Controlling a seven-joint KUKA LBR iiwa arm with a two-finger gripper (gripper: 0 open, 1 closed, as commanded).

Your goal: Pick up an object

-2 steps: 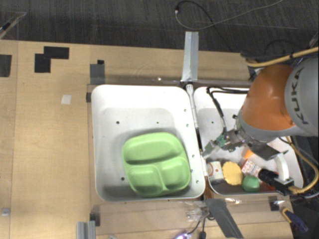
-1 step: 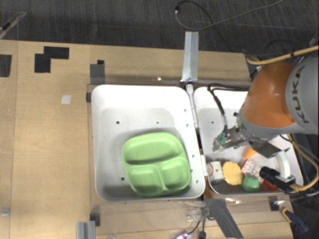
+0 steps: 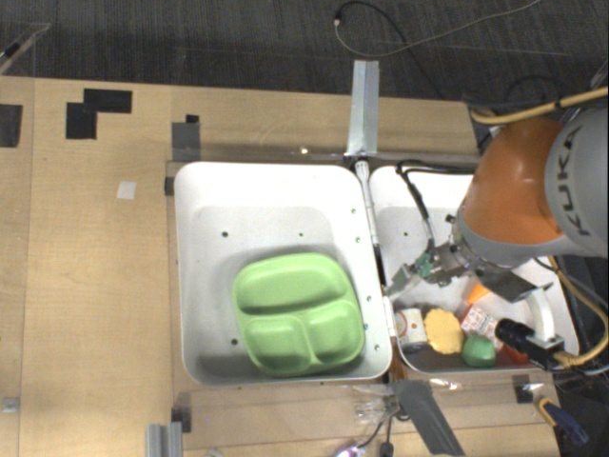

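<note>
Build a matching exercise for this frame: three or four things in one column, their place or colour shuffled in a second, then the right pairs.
Things:
1. divided tray
2. round yellow object
3. small green object
4. orange band

Places or colours:
A. on the arm, over the right bin
B. light green, in the left bin
C. right bin's near edge, right of the yellow one
D. right bin, just left of the green one

Pairs: 1-B, 2-D, 3-C, 4-A
</note>
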